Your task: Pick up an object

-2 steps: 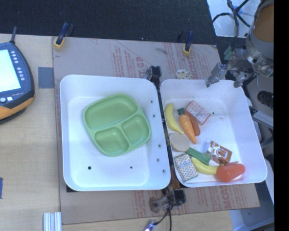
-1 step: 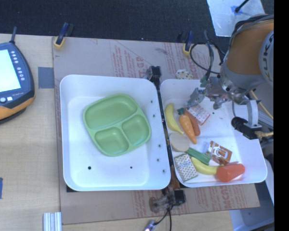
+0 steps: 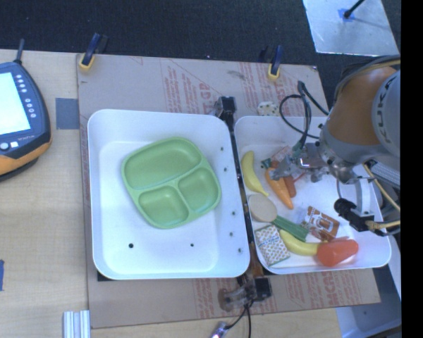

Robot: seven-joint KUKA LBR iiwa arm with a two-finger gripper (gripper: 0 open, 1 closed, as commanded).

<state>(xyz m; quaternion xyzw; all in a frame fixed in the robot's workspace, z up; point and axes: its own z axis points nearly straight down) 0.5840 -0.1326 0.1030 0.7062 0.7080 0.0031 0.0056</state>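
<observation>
Two white bins sit side by side at frame centre. The left bin (image 3: 106,189) holds a green divided plate (image 3: 170,182). The arm (image 3: 363,115) reaches in at right, over the right bin (image 3: 381,255). Its gripper (image 3: 296,162) hangs low above a carrot (image 3: 280,189); grip state cannot be told. Nearby lie two bananas (image 3: 251,173), a red tomato-like piece (image 3: 336,252) and a checkered packet (image 3: 271,245).

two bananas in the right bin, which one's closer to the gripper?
The upper banana, lying along the bin's left wall beside the carrot. The gripper hangs just right of it; the other banana lies lower, by the red piece.
</observation>
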